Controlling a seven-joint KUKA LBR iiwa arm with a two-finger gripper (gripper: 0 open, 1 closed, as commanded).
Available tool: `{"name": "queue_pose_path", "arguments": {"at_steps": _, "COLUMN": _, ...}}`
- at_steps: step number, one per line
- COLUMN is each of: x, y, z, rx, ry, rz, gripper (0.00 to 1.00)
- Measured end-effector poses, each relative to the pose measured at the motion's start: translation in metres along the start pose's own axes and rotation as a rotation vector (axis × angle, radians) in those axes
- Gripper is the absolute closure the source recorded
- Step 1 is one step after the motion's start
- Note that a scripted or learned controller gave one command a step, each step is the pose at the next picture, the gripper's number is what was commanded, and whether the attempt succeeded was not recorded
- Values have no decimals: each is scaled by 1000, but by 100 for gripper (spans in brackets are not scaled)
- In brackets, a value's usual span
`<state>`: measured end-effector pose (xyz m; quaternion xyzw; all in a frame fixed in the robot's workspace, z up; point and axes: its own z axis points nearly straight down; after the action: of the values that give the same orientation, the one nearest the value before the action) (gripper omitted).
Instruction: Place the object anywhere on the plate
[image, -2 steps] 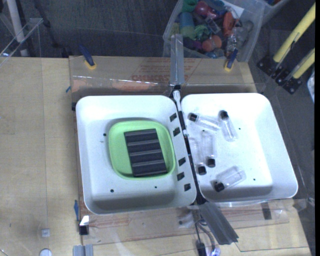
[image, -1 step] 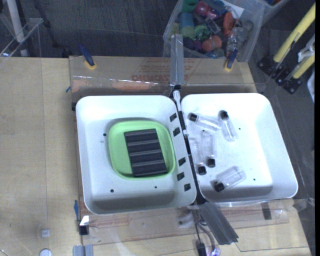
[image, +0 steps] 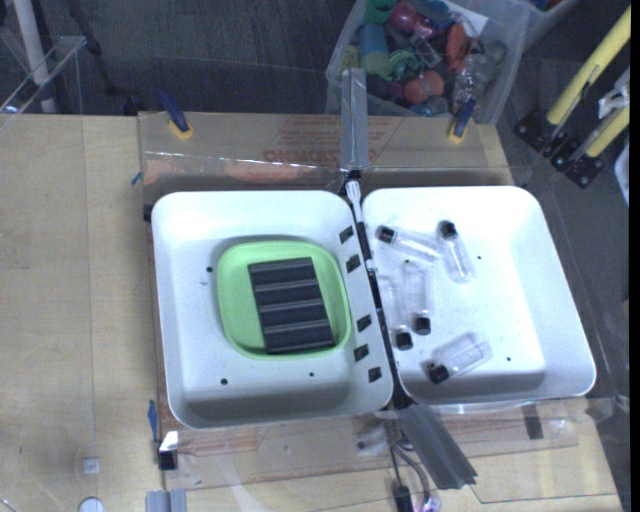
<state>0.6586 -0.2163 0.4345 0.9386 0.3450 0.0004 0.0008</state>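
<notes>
So the counter (image: 60, 300) has two white bins. Nearest the camera in the right bin (image: 560, 300) is a clear vial (image: 455, 357) with a black cap, lying on its side. A bit further back there's another (image: 412, 300) near the divider, then two more, one (image: 408, 243) by the divider and one (image: 454, 248) beside it. Any of those could be the object, so it's well apart from the plate. In the left bin (image: 180, 300) sits the green plate (image: 232, 290), with a dark ribbed block (image: 292, 305) covering most of it. Can't tell what the claw is doing, spread or pinched. My take: grab the near vial across its body, not the cap, since it'll probably roll, then drop it low.
</notes>
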Motion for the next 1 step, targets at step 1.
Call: {"name": "queue_pose_path", "arguments": {"at_steps": 1, "x": -11, "y": -5, "z": 0, "rx": 6, "ry": -2, "rz": 132, "gripper": 0}}
